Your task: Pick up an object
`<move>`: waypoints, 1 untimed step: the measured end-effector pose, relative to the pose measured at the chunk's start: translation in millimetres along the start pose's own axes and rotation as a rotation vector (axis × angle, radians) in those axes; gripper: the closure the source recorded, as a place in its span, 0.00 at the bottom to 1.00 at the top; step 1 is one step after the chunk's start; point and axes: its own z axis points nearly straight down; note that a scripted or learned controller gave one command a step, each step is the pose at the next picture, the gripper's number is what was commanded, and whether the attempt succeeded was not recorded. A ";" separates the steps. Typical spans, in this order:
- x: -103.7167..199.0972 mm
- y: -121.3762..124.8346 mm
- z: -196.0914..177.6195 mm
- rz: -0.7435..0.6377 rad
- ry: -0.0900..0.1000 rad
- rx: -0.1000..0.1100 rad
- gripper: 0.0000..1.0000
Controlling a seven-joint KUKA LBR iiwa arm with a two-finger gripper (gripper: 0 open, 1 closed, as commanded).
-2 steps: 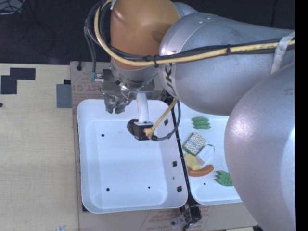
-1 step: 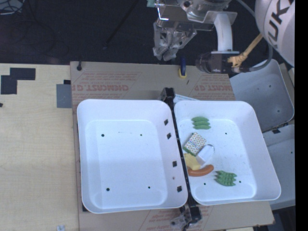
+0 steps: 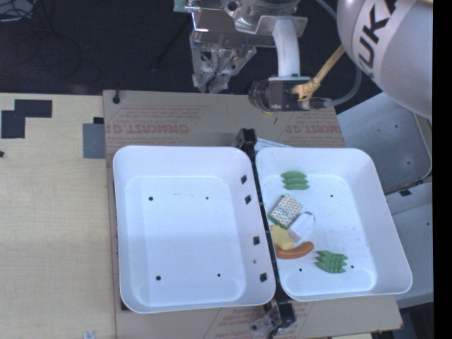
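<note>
Showing: gripper [image 3: 215,73] raised above the far edge of the bench, well apart from both bins; its fingers hang close together with nothing between them.
Candidate objects: all in the right bin [image 3: 385,210]. Upper green pea pod [image 3: 295,181] near the far wall; checkered block [image 3: 286,210], clear cup [image 3: 302,225], yellow piece [image 3: 281,237] and orange sausage [image 3: 294,250] clustered by the divider; lower green pea pod [image 3: 330,262] toward the near wall.
Left bin [image 3: 131,260]: holds none of these.
Handling (judged): small toy foods, probably light, stiff plastic, smooth and somewhat slippery; not fragile.
Suggested hold: upper pea pod, lying alone, pinched across its narrow width.
Writing: "UK" on the arm casing [image 3: 385,27]; reversed print on the cardboard [image 3: 152,128], not surely legible.
</note>
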 end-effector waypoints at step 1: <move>18.0 -34.9 216.6 0.002 -0.007 0.017 1.00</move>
